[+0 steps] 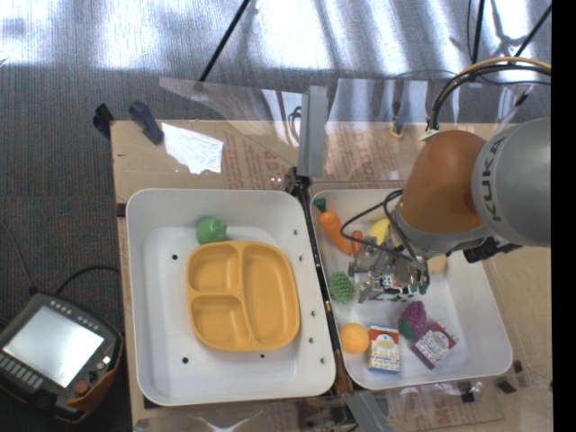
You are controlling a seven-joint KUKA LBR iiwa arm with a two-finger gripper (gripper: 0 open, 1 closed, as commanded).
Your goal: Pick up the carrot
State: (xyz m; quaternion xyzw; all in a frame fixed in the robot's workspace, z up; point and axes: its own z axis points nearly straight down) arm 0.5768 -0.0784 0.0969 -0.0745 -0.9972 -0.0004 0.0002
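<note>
The carrot [332, 228] lies in the right bin [490, 318], the gripper [387, 282] just beside it over a green knobbly toy [340, 287], its grip unreadable.

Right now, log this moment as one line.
target: carrot, right bin, not held | gripper: over right bin, beside carrot | phase: approach

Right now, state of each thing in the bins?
carrot: lying in right bin, top left, not held
gripper: low over right bin, beside carrot
yellow tray: flat in left bin, upright
green toy: left bin, touching tray's top edge
orange: resting, right bin
two small cartons: lying flat, right bin
</note>
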